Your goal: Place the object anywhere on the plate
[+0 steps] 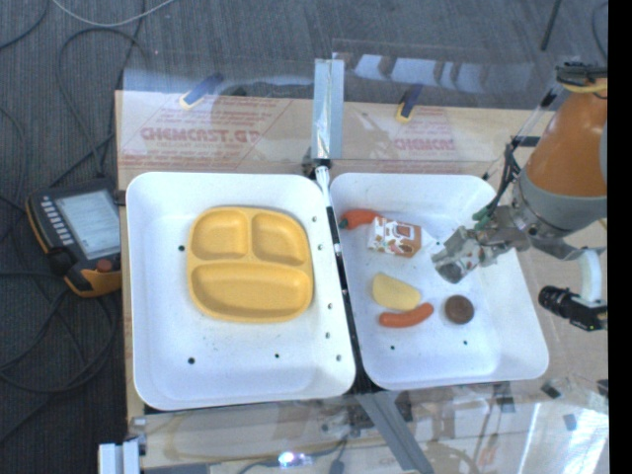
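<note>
Bare floor lies open across the right bin (pixel 513 349) at the lower right of the frame. Its left half is crowded by the carrot (pixel 357 218), carton (pixel 395 237), potato (pixel 395 290) and sausage (pixel 406 316).

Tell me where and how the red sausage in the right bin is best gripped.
Grip the red sausage at its middle, coming straight down from above, jaws closing across its narrow width. It lies flat and slightly curved, long axis running roughly left to right. The yellow piece sits close along its upper side, so that gap is probably tight; the side nearer the camera looks free.

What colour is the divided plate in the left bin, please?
The plate is yellow, seen in the camera view.
</note>
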Controlling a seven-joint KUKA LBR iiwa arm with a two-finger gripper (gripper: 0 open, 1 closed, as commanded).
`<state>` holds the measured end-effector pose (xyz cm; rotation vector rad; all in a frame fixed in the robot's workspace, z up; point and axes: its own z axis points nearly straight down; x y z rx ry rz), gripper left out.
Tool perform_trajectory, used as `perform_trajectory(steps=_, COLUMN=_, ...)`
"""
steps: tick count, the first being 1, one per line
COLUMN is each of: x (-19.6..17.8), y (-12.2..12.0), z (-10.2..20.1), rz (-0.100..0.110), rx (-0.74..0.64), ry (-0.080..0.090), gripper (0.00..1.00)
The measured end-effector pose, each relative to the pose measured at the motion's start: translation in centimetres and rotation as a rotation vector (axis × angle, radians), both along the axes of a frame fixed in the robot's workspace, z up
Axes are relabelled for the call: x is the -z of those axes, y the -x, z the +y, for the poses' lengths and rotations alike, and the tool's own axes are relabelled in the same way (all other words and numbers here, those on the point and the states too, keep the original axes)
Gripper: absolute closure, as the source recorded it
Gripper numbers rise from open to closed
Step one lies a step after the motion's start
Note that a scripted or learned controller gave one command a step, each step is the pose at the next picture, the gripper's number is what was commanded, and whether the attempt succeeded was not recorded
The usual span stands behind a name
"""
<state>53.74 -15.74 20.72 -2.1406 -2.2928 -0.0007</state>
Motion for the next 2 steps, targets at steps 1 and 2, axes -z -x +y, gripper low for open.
perform_trajectory(steps=1, x=-0.5, y=-2.7, z=4.7, rz=0.001, rx=-0.178, ry=0.005, gripper=1.0)
perform_trajectory(steps=2, x=-1.6, y=-4.4, z=11.4, rz=0.0, rx=-0.415, ry=0.003, gripper=1.0)
